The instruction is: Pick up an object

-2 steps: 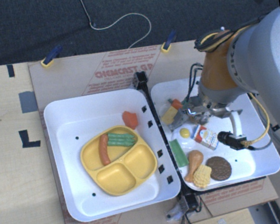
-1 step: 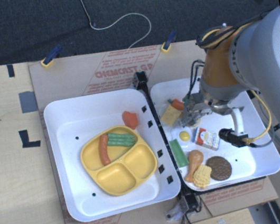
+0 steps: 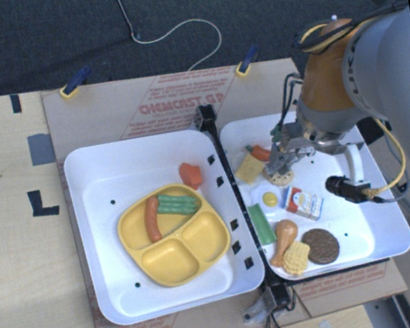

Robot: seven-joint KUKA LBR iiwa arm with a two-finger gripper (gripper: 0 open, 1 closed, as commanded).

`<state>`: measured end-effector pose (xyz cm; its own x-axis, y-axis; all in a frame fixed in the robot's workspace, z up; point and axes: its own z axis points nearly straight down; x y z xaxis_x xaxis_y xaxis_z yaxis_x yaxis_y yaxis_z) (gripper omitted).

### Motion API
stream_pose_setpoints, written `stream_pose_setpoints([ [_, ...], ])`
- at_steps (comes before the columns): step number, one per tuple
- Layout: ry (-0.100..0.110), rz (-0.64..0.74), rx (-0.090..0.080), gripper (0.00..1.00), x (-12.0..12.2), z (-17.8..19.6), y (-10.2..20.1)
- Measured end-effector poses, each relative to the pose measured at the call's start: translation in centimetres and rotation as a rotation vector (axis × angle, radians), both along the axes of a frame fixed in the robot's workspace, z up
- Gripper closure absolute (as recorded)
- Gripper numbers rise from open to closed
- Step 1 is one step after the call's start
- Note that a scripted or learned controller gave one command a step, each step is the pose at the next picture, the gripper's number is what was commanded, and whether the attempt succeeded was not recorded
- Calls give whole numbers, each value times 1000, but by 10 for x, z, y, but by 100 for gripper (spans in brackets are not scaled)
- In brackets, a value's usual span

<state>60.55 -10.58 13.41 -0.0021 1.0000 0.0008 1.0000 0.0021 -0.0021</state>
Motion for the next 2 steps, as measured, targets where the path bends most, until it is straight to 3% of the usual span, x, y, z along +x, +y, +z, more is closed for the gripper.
stream_pose_setpoints([
  [1,-2,1,0,100,1,57,9],
  [2,0,0,-1,100,3,89,9],
])
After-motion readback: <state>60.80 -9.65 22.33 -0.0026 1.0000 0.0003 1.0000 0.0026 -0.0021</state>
